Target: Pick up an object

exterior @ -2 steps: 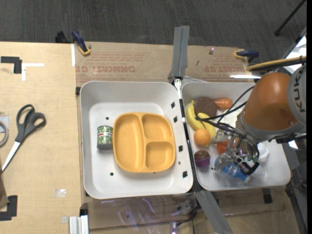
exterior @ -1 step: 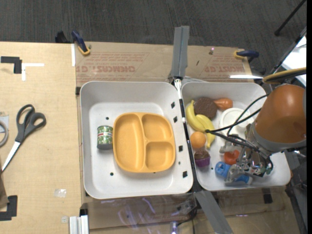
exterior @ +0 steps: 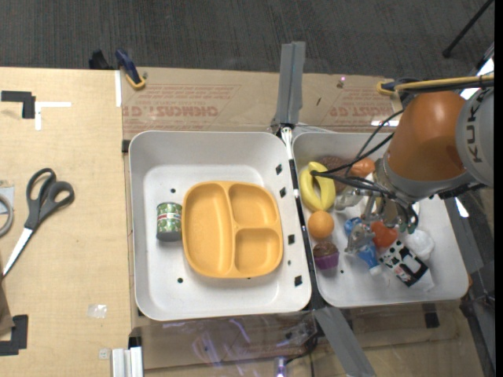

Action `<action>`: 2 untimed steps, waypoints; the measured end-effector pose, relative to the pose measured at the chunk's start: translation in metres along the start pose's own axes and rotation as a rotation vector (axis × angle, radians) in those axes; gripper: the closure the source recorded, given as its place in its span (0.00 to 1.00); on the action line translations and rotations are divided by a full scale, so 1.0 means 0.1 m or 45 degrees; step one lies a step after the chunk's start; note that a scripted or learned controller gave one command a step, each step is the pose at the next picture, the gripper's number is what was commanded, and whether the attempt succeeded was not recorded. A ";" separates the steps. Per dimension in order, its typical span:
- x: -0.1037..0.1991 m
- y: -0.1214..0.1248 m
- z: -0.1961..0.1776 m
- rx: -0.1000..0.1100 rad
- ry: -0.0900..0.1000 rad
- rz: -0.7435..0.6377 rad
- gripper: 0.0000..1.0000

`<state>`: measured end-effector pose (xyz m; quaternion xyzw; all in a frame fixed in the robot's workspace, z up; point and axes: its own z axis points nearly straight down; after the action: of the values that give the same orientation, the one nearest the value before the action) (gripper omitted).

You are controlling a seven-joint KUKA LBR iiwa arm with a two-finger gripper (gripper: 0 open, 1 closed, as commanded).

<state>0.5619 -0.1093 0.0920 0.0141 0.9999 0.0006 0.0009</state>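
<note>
My gripper is low over the middle of the right bin, under the orange wrist band. Clutter lies packed around it: a blue object to its lower left, a red-orange piece just below it, a black-and-white item and a white bottle to its lower right. Along the bin's left side lie a yellow banana, an orange and a small purple cup. Another orange item sits behind the gripper. The arm's wrist hides what is directly under it.
The left bin holds a yellow divided plate and a small green can beside it. Scissors lie on the bench at far left. Cables run from the arm across the right bin's back.
</note>
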 end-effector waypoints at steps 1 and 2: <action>0.19 -0.14 0.00 0.002 0.000 -0.025 0.00; 0.18 -0.13 -0.09 0.000 -0.002 -0.029 1.00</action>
<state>0.5439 -0.1218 0.1008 0.0027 1.0000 0.0004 0.0015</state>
